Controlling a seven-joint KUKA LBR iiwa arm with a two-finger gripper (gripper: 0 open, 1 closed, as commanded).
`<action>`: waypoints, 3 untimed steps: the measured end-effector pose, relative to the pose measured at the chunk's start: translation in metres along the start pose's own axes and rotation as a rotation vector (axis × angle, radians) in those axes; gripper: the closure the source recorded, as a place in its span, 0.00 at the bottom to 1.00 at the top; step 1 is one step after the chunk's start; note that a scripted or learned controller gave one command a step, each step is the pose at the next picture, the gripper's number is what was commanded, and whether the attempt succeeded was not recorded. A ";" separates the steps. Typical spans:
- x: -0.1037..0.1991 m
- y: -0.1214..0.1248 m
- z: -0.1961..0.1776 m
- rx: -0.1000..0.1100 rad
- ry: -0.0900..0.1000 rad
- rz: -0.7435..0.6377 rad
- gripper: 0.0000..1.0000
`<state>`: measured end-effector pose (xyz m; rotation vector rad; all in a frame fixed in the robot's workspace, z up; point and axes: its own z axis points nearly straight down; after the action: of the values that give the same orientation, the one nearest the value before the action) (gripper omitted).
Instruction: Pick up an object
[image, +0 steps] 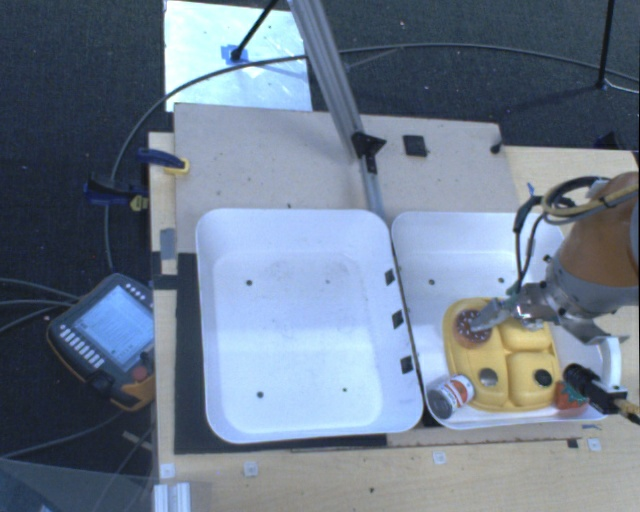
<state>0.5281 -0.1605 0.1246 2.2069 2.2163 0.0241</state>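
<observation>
Take the yellow tray (505, 365) in the right bin (430, 250) as your landmark: it is a molded yellow piece with several hollows, lying in the near half of that bin, toward the bin's right side. Your gripper (500, 315) sits right at the tray's far edge, above the hollow that holds a round, reddish-brown speckled piece (468, 324). You can see a grey metal part of the gripper reaching toward that hollow, but the wrist and the orange band (605, 245) cover the rest, so you cannot tell whether the gripper is apart or together, and nothing is visibly caught in it.

Just off the tray's near left corner lies a small can (452, 392) on its side, white with a red band, touching or almost touching the tray. Off the tray's near right corner you will find a small red item (571, 398) beside a dark part of the arm's tooling; what it is cannot be made out.

To the left of the tray, past the dividing rims with their black clips, is the left bin (300, 320). Both bins rest on the worktop (270, 165). Well to the left of the tray, off the worktop, a teach pendant (105, 335) lies on the dark floor.
</observation>
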 end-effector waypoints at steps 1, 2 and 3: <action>0.002 0.002 -0.012 -0.001 0.005 -0.005 1.00; -0.003 0.013 -0.068 0.014 -0.004 -0.001 1.00; -0.004 0.013 -0.133 0.013 -0.003 -0.001 1.00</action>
<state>0.5384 -0.1641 0.2574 2.2106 2.2225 0.0061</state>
